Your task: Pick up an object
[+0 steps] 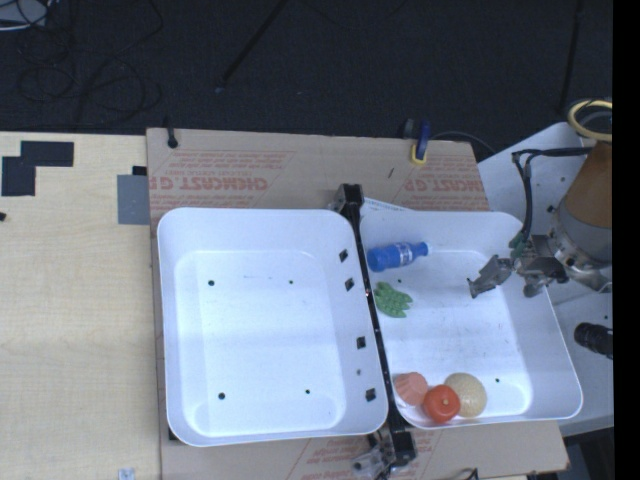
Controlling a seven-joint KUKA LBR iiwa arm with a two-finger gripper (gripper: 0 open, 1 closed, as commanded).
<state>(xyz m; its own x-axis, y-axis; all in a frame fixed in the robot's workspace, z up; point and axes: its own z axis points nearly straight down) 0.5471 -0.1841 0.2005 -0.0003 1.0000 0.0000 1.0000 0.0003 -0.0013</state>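
Note:
The right bin (540, 368) holds a blue bottle (396, 256) lying on its side near the back left. A green leafy piece (392, 300) lies just in front of the bottle. At the front edge sit a pink object (409, 387), a red tomato-like ball (441, 403) and a cream round object (467, 393), close together. My gripper (490, 278) hangs over the right part of this bin, to the right of the bottle and apart from every object. Nothing shows between its fingers.
The left bin (190, 258) stands beside the right one, divided from it by a black bar (365, 308). Both rest on a cardboard sheet (260, 173). The arm's orange band (592, 188) is at the right edge.

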